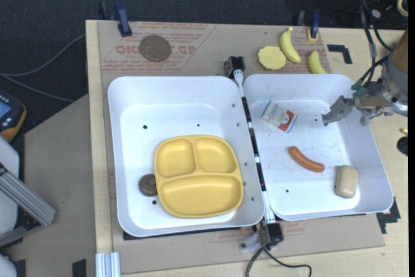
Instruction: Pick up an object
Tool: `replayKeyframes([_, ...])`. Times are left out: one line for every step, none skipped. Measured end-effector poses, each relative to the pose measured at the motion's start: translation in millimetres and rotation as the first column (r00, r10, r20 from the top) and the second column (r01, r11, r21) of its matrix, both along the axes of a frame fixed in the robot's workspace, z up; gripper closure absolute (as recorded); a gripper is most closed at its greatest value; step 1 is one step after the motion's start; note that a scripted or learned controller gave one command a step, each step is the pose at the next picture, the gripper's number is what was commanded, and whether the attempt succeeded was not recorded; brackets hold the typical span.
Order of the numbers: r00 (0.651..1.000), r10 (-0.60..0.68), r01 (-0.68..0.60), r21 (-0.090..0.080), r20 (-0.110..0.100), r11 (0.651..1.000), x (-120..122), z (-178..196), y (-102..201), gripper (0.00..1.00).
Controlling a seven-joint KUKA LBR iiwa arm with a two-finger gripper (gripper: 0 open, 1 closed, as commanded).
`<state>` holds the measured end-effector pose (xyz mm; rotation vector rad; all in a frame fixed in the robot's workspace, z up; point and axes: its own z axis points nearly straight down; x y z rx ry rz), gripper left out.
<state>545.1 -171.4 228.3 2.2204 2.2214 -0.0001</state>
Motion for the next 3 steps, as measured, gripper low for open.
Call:
replayKeyframes([1.000,0.003,-0.003,0.006,-0.012,1.000,-5,-140,50,0.00])
replayKeyframes([1.000,-0.001,0.001,0.000,0.001,1.000,-2,-122,46,1.00])
replayKeyframes([1.000,0.007,-0.007,0.001,0.008,1.000,13,-39,109,1.00])
